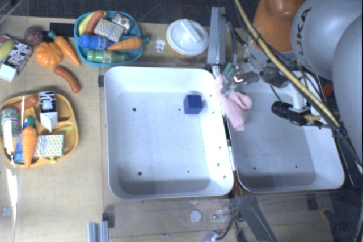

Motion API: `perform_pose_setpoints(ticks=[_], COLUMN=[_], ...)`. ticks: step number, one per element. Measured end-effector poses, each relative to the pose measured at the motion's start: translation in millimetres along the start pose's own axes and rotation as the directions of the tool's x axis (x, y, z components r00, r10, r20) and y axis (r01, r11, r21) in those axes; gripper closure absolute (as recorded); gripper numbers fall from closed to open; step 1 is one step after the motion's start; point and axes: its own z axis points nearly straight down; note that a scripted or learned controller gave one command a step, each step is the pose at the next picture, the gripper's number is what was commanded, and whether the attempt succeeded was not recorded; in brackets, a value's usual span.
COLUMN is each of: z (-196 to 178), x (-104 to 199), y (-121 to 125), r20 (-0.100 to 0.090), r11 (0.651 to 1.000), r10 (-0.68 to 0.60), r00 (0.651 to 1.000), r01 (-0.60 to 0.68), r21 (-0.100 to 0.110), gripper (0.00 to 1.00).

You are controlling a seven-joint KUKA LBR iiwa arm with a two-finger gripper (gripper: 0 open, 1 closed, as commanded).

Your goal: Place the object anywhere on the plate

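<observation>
Closest to us, the two white bins sit side by side on the bench: the left bin (pixel 159 150) and the right bin (pixel 283 156), their inner walls touching. To the left of them, we see a yellow tray (pixel 72 122) loaded with toy food and small cartons, a carrot among them.

Farther in, a blue cube (pixel 193 103) lies on the floor of the left bin, toward its far right part. Just beside it to the right, a pink soft object (pixel 236 107) lies draped over the wall where the two bins meet, mostly on the right bin's side.

Directly above the far end of that pink object we see the gripper (pixel 235 79), touching or nearly touching it. We cannot tell whether the claw is spread or pressed together, nor whether it pinches the pink object. The grey arm (pixel 332 25) reaches in from the right, its orange band (pixel 281 5) above the wrist.

Beyond the bins, a round white dish (pixel 188 37) stands near the left bin's far edge. Left of it sit a blue bowl (pixel 136 54) piled with toy food, a small orange pumpkin (pixel 47 54) and a red sausage (pixel 67 79).
</observation>
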Motion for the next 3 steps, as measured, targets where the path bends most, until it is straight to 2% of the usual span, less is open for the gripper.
perform_pose_setpoints(ticks=[1, 2, 3], z=[-18.3, -21.3, -16.5], x=[0.2, 56.3, 110.6], y=[1.4, 26.0, 36.5], r20=[-0.002, -0.001, 0.0], r11=[1.0, 0.917, 0.687], r10=[-0.005, -0.399, -0.726], r00=[1.0, 0.917, 0.687], r01=[0.005, 0.399, 0.726], r21=[0.0, -0.003, -0.005], gripper=[1.0, 1.0, 1.0])
